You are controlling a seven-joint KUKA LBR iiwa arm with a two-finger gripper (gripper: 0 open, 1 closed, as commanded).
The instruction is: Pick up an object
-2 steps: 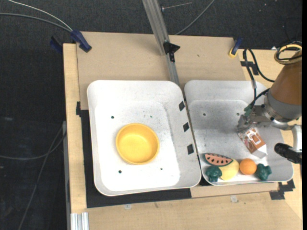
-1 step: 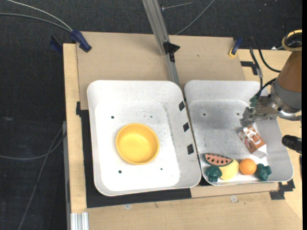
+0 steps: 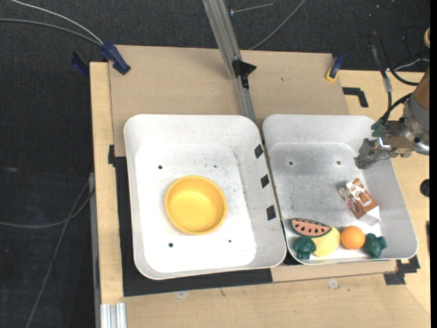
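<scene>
My gripper (image 3: 365, 156) hangs over the right bin's (image 3: 314, 149) far right side, near its rim, with nothing visible in it. Below it, a brown and white packet (image 3: 359, 199) lies on the bin floor. Along the bin's front edge sit a watermelon slice (image 3: 311, 227), a yellow lemon-like piece (image 3: 328, 242), a green broccoli piece (image 3: 304, 247), an orange (image 3: 352, 238) and another green piece (image 3: 375, 244). A yellow bowl (image 3: 195, 203) sits in the left bin (image 3: 150, 149).
A metal pole (image 3: 229, 39) runs from the top down to the gap between the bins. Blue and yellow clamps (image 3: 117, 59) hold the board's far corners. Cables lie on the dark floor around the bench.
</scene>
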